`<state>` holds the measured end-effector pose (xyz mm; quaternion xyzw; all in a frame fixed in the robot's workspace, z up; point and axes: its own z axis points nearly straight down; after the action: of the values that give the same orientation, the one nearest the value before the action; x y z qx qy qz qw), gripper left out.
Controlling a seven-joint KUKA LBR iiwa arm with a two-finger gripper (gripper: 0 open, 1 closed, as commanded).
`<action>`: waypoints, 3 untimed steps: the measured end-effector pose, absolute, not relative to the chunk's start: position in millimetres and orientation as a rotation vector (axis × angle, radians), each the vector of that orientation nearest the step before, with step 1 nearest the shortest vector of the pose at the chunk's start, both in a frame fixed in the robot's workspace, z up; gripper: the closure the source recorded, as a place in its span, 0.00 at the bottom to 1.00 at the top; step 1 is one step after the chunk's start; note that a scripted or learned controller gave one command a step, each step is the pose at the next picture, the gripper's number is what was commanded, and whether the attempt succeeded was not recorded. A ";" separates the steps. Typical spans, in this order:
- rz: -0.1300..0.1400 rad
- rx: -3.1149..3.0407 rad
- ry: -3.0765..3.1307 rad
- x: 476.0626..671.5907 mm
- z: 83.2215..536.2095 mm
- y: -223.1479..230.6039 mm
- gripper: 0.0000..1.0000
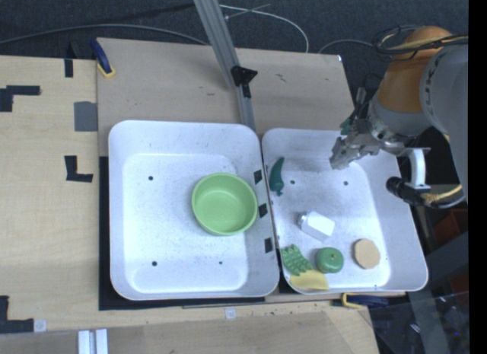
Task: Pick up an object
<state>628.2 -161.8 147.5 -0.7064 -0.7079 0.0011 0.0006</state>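
Observation:
My gripper (342, 157) hangs over the upper right part of the right bin (396, 215), with nothing seen between its fingers. Below it in that bin lie a white block (316, 225), a green round object (330, 259), a tan disc (367, 253), a green ridged piece (294, 258) and a yellow piece (310, 281). A dark green curved object (276, 175) rests near the bin's left wall. A light green bowl (224, 204) sits in the left bin (137, 192).
A grey pole (221, 36) slants across the bench behind the bins, ending at a black clamp (243, 76). Cables run along the back. The arm's grey and orange body (426, 86) fills the right side.

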 end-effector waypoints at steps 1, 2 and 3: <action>-0.004 -2.223 -2.227 627.0 211.0 -162.1 1.00; -0.001 -2.221 -2.224 627.6 235.1 -161.8 1.00; 0.001 -2.213 -2.225 609.5 233.8 -109.8 1.00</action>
<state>609.5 -109.8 233.8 -0.7052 -0.7090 0.0003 0.0016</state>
